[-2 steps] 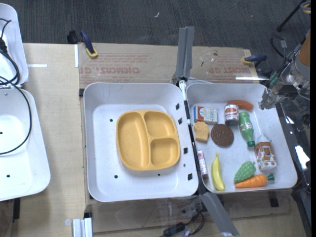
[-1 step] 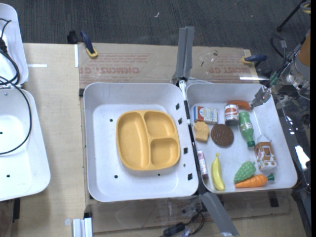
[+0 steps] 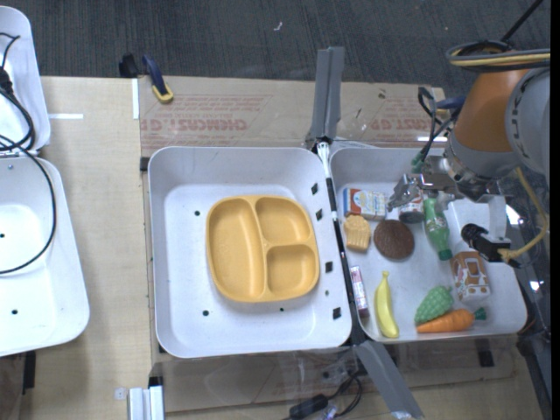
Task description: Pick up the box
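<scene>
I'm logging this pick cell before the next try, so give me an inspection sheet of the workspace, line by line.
Surface: wooden bench bearing two white bins, left bin and right bin.
Job's things: small box lying at the right bin's far left corner; a second small carton near its right wall.
Clutter: yellow divided tray in the left bin; in the right bin a banana, carrot, green bottle, brown round item, cracker-like piece.
Grippers: gripper low over the right bin, beside the box; nothing seen between its fingers.
Cables: black cable at far left.
Surroundings: dark floor beyond the bench.
</scene>
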